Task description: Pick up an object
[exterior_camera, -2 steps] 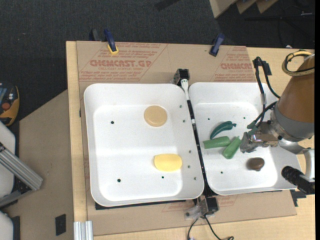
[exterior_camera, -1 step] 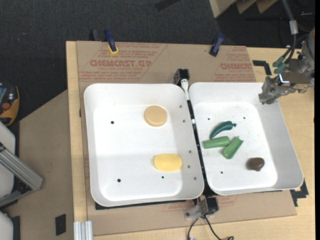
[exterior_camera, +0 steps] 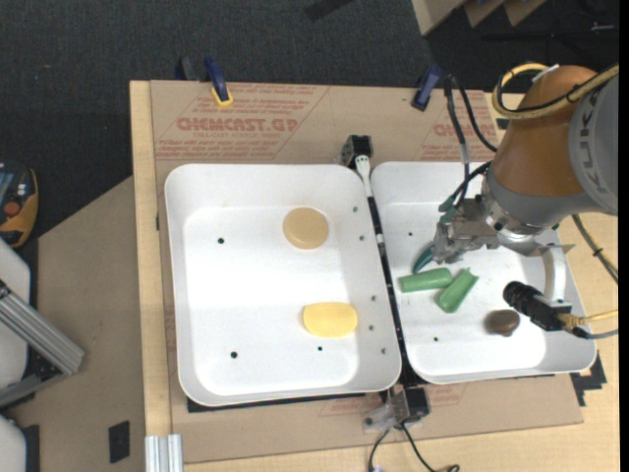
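Brown lump (exterior_camera: pixel 503 324) lies right of two green pieces (exterior_camera: pixel 439 284) under the hand (exterior_camera: pixel 450 247), grip state unclear.

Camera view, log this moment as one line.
pincer low in right bin | above green pieces | brown object apart | left bin: two yellow discs

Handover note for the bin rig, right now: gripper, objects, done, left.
Gripper: low in the right bin, just above the green pieces; nothing seen between its fingers.
Right bin: two green pieces, brown lump.
Left bin: tan disc, yellow oval.
Done: arm positioned over the greens.
Left: grasp and lift one object.
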Available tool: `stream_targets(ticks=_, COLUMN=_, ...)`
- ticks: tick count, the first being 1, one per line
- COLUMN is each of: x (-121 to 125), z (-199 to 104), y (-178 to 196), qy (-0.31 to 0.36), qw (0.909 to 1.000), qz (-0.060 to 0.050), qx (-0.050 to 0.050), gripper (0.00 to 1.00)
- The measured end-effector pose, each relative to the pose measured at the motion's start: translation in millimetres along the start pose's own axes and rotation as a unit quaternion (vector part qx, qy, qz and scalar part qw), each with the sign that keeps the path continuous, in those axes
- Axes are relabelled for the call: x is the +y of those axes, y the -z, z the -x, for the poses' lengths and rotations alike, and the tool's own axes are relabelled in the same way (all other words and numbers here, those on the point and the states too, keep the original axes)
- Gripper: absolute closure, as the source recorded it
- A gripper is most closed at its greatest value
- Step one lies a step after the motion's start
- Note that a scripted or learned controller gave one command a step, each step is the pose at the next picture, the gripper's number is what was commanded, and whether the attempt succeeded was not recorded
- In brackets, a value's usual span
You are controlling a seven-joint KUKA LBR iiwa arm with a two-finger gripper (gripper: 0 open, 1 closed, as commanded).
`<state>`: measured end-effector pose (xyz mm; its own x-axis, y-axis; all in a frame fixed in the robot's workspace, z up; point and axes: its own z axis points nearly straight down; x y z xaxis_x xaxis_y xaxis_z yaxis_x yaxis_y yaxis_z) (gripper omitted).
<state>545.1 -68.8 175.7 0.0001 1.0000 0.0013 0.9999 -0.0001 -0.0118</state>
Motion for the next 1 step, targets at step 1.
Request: stream_targets(ticks=1, x=48.3, z=32.2, y=101.2, qy=0.0, qw=0.9999, qz=0.013, qx=-0.003, gripper=1.0)
